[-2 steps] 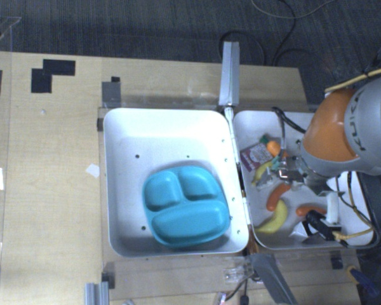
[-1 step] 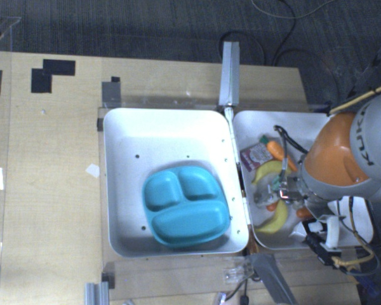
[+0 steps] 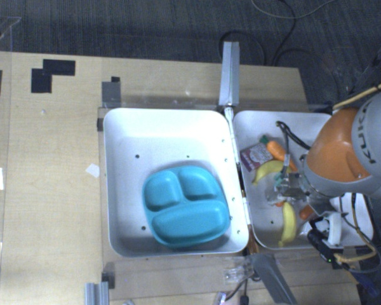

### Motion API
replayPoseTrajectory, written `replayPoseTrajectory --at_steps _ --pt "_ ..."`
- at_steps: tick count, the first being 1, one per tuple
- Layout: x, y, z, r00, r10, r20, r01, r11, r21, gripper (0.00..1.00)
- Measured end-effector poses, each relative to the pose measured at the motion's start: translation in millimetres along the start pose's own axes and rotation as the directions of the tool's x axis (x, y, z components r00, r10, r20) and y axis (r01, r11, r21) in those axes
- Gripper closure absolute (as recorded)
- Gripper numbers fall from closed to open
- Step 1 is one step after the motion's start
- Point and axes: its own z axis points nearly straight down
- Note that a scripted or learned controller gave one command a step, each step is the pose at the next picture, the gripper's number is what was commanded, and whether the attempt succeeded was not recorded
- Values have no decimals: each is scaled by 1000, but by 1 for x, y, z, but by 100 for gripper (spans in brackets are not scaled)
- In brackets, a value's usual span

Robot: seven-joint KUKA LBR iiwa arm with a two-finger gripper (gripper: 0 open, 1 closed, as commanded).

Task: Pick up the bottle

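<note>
Where bananas (image 3: pixel 287 223) crowd it, the gripper (image 3: pixel 284 189) hangs.

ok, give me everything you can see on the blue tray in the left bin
The blue tray is a light blue, glossy, plastic-looking plate with rounded corners and three compartments: two small ones on the far side and one long one on the near side. Nothing lies in any of them. It rests flat on the floor of the left bin, turned at a slight angle to the walls, in the near right part. Its right edge comes close to the bin's right wall; whether they touch cannot be told.
</note>
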Motion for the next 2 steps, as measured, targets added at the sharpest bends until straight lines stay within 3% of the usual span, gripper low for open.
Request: replayPoseTrajectory --at_steps 1,2 --pt "-37 48 -98 989 148 4 -148 989 16 100" --pt "-37 48 -98 989 148 4 -148 989 17 0"
